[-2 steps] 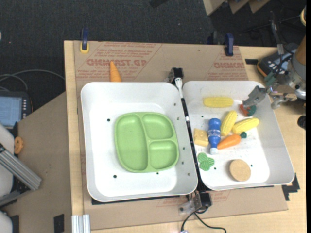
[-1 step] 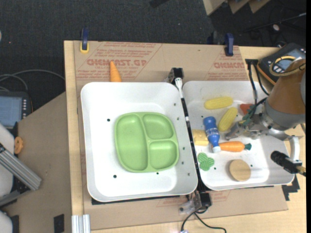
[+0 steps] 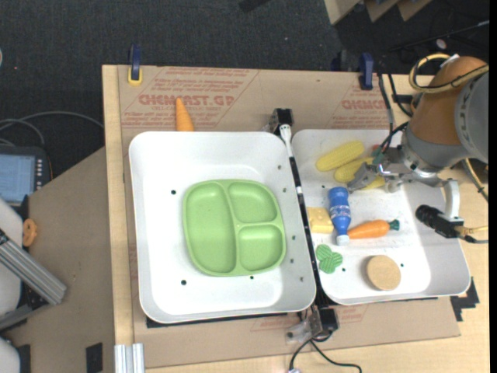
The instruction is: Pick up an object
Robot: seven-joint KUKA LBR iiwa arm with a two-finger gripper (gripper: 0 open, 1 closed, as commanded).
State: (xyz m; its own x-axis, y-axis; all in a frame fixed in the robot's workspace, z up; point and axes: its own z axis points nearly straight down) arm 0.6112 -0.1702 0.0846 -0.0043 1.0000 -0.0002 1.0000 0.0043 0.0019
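Two white bins sit side by side on the worktop (image 3: 233, 84); the left bin (image 3: 155, 208) takes the frame's centre and holds a green divided plate (image 3: 233, 226), the right bin (image 3: 435, 278) at centre right holds the loose items. The arm (image 3: 450, 123) comes in from the right edge, with the hand (image 3: 371, 175) low over the upper part of the right bin, right at the yellow corn (image 3: 339, 155). Can't tell if the hand is open or closed, since its tips are lost against the corn and bin clutter. Nothing visibly gripped.

Step looks like the approach/descent onto a target, probably the corn, the item nearest the hand. Next move would call for settling onto the corn, closing, then lifting straight up.

Other candidates: blue bottle (image 3: 338, 210) mid-bin, orange carrot (image 3: 368, 228) just right of it and touching or nearly so, yellow block (image 3: 319, 220) on the bottle's left against the bin wall, green toy (image 3: 329, 260) lower left, round tan disc (image 3: 383, 272) toward the bottom.

Room: the corn lies near the bin's top rim, so little slack upward in frame; the wall between the bins is close on the left. More open floor to the right of the carrot and around the disc. A small orange piece (image 3: 183, 116) lies outside the bins at upper left.
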